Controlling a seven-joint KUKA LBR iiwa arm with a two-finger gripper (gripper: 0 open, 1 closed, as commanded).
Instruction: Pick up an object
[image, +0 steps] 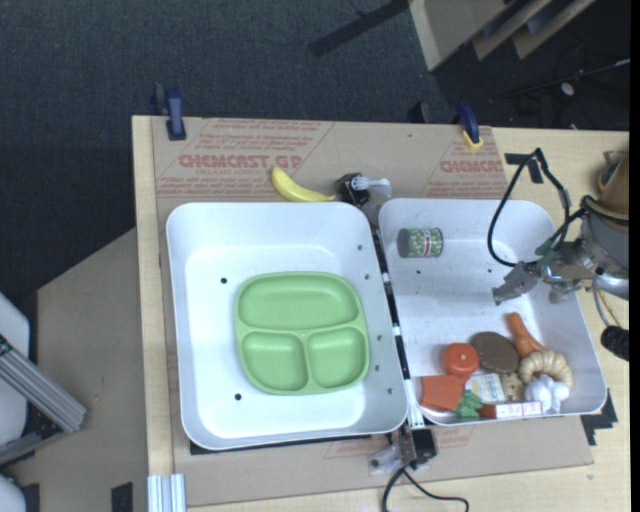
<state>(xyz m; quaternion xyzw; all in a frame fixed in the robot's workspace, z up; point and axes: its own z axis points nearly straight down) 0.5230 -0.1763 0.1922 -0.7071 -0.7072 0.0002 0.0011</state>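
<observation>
The right bin holds the loose objects. A small green can lies on its side near the far left corner. Piled in the near right corner are a red tomato, a brown oval piece, an orange carrot, a pale knotted toy, an orange-red block and a small printed box. My gripper hangs over the right side of this bin, just beyond the carrot, pointing left. Nothing shows in its grasp.
The left bin holds a green divided plate. A banana and a small black-and-white object lie on the cardboard behind the bins. A black cable loops over the right bin's far edge.
</observation>
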